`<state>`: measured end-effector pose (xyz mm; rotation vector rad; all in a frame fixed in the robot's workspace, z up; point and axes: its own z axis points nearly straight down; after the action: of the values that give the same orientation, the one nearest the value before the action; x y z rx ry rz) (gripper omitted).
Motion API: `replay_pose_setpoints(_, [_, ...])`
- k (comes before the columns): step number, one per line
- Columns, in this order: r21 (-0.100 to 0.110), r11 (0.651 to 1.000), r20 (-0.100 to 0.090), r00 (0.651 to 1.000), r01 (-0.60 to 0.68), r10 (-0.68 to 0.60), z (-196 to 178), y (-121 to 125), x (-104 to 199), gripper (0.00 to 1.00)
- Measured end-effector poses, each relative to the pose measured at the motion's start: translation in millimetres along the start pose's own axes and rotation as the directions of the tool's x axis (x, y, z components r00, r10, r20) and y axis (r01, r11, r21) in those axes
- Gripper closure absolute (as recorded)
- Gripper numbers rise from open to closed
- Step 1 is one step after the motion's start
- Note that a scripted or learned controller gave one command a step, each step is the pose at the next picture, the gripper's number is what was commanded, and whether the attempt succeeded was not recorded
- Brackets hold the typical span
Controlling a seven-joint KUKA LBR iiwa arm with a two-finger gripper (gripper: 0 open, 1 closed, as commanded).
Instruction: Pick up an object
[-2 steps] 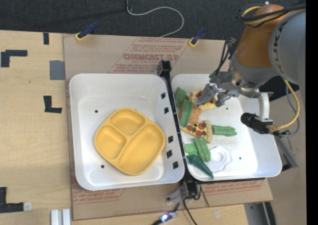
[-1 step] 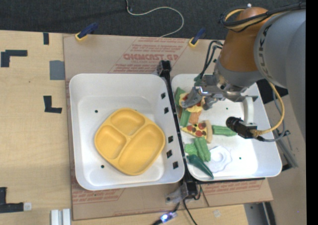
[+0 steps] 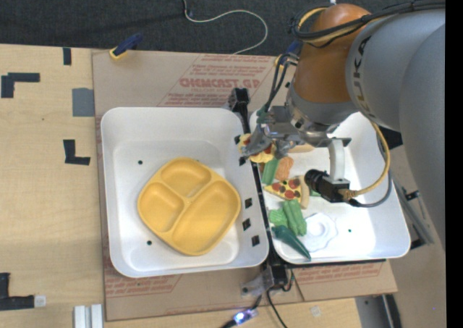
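Observation:
My gripper point(image 3: 266, 140) hangs low over the left edge of the right bin point(image 3: 376, 243), close to the wall between the two bins. Right under it lies a small yellow and orange toy food piece point(image 3: 257, 148); I cannot tell whether it is held. Just below are an orange piece point(image 3: 285, 167) and a green piece point(image 3: 269, 171). Further toward the front lie a pizza slice point(image 3: 286, 189), a green bean pod point(image 3: 294, 216), a dark green pepper point(image 3: 290, 237) and a white fried egg point(image 3: 319, 231).
The left bin point(image 3: 130, 138) holds a yellow divided plate point(image 3: 189, 205). The grey arm with its orange band point(image 3: 329, 59) covers the back of the right bin. A black cable point(image 3: 329, 187) loops over that bin's middle.

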<state>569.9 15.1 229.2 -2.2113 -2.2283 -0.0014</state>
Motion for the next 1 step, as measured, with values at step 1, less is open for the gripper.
replay_pose_setpoints(1, [0.004, 1.0, 0.002, 1.0, -0.004, 0.004, 16.2, -8.6, 32.2, 1.0])
